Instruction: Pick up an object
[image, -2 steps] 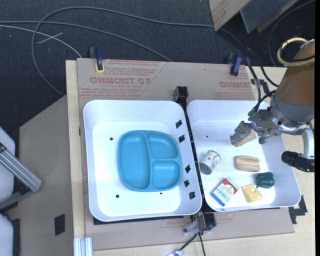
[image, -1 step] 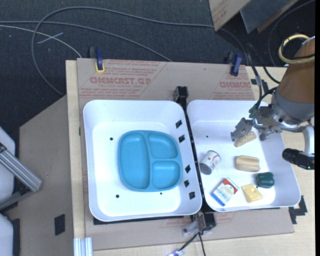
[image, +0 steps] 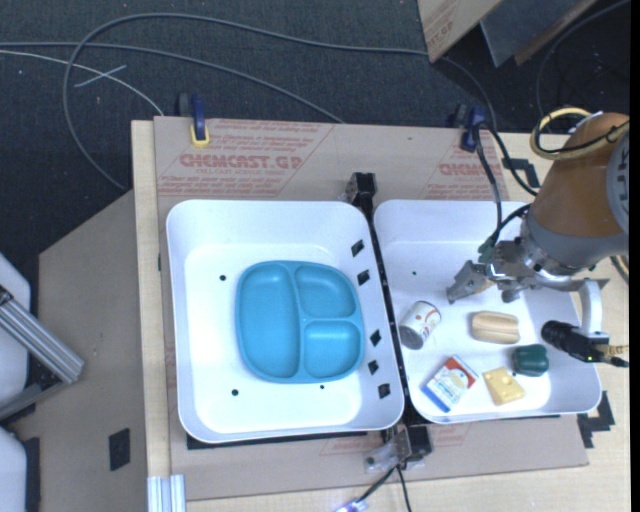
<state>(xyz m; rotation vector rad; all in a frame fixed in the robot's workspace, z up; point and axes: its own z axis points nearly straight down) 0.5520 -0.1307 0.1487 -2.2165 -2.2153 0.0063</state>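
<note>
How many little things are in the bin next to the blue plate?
5: a can at the left, a bread roll, a green thing, a yellow block and a packet in front. The arm may hide more.

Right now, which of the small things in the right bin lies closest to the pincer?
The tan bread roll, just below the pincer. The white cup, green piece, packet and cheese wedge lie farther off.

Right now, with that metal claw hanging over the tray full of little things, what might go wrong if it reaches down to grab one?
1. The tan bread-roll shape, dark green lump, yellow wedge and red-and-blue packet lie close together; the gripper could nudge a neighbour.
2. The small white cup lies on its side and might roll away.
3. These things sit near the right white bin's front wall, which may crowd the approach.
</note>
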